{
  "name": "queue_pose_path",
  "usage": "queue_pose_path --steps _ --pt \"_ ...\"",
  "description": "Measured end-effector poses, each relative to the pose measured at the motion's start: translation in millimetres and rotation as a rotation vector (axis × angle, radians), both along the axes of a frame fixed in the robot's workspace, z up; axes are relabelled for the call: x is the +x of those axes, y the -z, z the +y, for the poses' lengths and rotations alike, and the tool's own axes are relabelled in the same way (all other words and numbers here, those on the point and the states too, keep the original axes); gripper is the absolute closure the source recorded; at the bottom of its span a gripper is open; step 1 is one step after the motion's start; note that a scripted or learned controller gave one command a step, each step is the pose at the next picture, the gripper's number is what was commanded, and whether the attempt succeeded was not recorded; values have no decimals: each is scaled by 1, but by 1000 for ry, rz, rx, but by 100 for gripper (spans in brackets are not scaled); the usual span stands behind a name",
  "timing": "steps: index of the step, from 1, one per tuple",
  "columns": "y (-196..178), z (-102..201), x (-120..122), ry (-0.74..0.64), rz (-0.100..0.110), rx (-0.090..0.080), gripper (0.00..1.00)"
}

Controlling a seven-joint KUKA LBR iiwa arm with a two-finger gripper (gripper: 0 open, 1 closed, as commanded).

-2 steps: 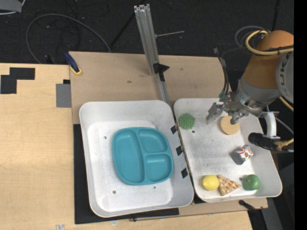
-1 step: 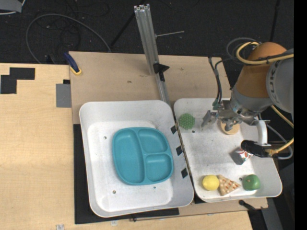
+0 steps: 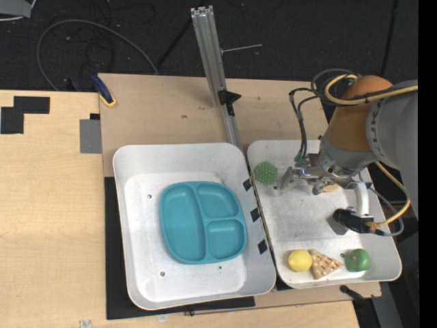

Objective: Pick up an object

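My gripper [image 3: 302,181] hangs over the far part of the right bin [image 3: 300,224], its two fingers spread open with bare bin floor between them. A bumpy green ball [image 3: 265,173] lies just left of the left finger, apart from it. Along the bin's near edge sit a yellow lemon [image 3: 299,260], a pizza slice toy [image 3: 324,266] and a green lime-like fruit [image 3: 357,259]. The grey arm with its orange band [image 3: 358,125] comes in from the right.
The left bin [image 3: 136,251] holds a teal divided plate [image 3: 203,221]. A metal post [image 3: 213,74] rises behind the bins. Black clips [image 3: 254,214] sit along the seam between bins. A black fitting on a white cable [image 3: 349,221] hangs over the right bin's right side.
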State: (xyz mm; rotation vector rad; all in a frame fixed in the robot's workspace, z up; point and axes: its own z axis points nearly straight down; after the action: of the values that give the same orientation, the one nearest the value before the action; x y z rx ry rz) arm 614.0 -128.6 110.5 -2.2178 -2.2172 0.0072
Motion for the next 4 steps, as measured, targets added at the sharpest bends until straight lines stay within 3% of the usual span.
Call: queue_pose_path --steps 1,2,4 --pt "18 0 3 1 -10 -1 0" --pt "6 1 4 3 -15 3 100" --pt "-85 -2 -9 5 -9 -1 100"
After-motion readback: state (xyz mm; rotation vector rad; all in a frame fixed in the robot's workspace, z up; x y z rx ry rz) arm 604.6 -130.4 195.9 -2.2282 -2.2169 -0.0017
